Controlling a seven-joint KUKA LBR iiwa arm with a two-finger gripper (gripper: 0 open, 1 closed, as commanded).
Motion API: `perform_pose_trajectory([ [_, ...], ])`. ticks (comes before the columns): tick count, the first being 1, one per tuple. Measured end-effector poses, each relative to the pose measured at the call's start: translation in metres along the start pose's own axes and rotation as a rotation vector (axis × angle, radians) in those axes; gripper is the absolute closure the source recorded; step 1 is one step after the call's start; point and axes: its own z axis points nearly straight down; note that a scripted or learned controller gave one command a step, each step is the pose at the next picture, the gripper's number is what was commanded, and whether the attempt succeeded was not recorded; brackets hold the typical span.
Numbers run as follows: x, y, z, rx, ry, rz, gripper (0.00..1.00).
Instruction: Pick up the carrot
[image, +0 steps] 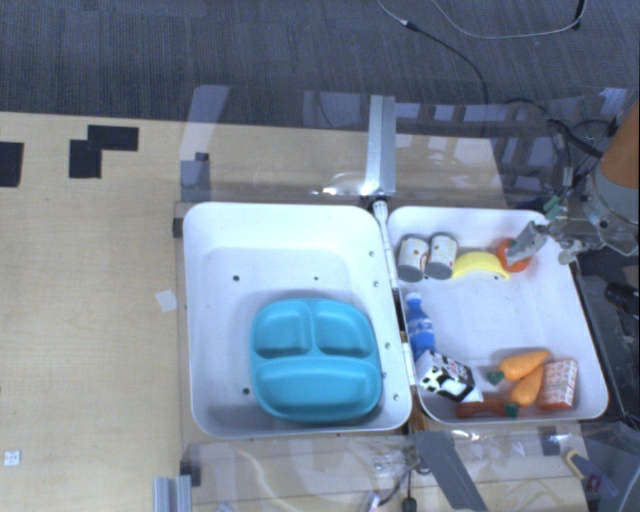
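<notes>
On a tan bench with two white bins, my claw (548, 228), its opening impossible to judge, hovers over the right bin's (560, 300) far right, well away from the carrot (524, 364) wedged near-right among packets, where I could grab a neighbour.

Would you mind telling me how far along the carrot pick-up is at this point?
Nothing looks done yet: the carrot lies in the right bin, near its front right corner beside an orange carton. In hand: the hand sits at the bin's far right edge, well away from the carrot. Left: reaching over, grasping and lifting.
</notes>
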Motion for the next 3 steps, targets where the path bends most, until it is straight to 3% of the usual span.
perform_pose_trajectory([
  [1,0.020,-0.046,0.109,-0.007,-0.001,0.103,0.00],
  [2,0.014,-0.113,0.108,-0.009,-0.002,0.190,0.00],
  [3,0.037,-0.111,0.107,-0.015,-0.007,-0.137,0.00],
])
